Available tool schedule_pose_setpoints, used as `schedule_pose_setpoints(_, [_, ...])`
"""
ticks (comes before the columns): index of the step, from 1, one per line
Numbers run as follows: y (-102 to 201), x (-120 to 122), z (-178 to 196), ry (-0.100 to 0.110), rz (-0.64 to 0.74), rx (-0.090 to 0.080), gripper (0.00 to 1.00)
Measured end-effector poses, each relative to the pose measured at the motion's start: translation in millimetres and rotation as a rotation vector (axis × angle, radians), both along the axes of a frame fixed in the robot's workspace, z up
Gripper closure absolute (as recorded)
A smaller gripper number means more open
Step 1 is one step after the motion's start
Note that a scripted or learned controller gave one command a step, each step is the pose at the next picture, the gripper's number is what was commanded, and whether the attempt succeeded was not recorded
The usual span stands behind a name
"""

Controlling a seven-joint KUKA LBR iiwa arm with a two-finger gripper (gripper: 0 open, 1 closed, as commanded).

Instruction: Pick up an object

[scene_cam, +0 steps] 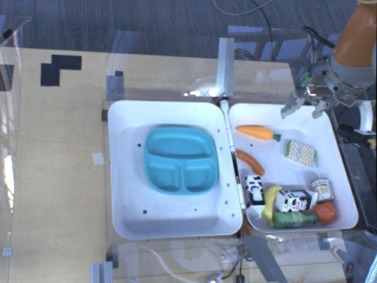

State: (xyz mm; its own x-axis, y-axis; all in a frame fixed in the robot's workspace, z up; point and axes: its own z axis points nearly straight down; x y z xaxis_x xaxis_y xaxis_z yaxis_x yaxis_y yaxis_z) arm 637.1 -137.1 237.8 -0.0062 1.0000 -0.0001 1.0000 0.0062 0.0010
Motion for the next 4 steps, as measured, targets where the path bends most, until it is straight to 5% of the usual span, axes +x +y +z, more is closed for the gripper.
schedule_pose_setpoints(1, [40, 13, 22, -0.002, -0.023, 0.0, 0.0])
schedule_pose_setpoints(2, [36, 11, -95, 0.001, 0.059, 0.0, 0.0])
schedule_pose_setpoints(3, [50, 19, -138, -0.032, -0.086, -0.007, 0.0])
schedule_pose_setpoints(4, [48, 20, -125, -0.032, -0.083, -0.009, 1.0])
